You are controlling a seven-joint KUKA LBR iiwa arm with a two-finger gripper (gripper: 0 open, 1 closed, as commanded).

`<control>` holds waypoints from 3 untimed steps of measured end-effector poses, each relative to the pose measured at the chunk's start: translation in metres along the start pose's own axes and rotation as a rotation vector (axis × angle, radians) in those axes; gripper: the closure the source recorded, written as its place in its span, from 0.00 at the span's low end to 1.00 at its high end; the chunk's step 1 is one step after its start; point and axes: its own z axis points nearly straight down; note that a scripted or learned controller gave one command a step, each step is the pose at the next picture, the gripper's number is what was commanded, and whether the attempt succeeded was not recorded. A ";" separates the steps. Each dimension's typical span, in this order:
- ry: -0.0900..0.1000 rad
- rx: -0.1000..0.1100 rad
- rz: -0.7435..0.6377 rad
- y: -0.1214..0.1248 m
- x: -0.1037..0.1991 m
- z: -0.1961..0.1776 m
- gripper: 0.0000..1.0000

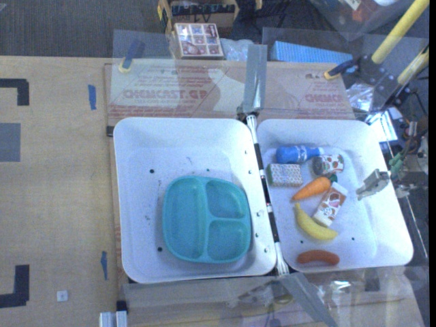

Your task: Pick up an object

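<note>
A: So, which obj to grab?

B: Right bin (pixel 388 244) has a few: blue bottle (pixel 298 154), carrot (pixel 313 187), banana (pixel 314 225), sausage (pixel 318 257), a small carton (pixel 329 205), a sponge-like block (pixel 284 175). Left bin (pixel 136 162) has just a teal tray (pixel 206 219).

A: Easiest?

B: Prob the carrot or banana. Look like light, stiff plastic toys, bit slippery; pinch across the narrow mid. Carrot touches the carton tho, banana lies just beside it.

A: Arm pose?

B: Gripper (pixel 373 182) sits low over the bin's right side, near the carton, reaching in from the right. Nothing visibly between its tips; whether the claw is apart or together I can't tell
</note>
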 end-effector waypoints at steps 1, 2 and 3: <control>-0.001 -0.002 -0.033 0.039 0.055 0.082 0.00; -0.001 -0.024 -0.103 0.073 0.063 0.140 0.00; -0.002 -0.007 -0.147 0.020 0.037 0.149 0.00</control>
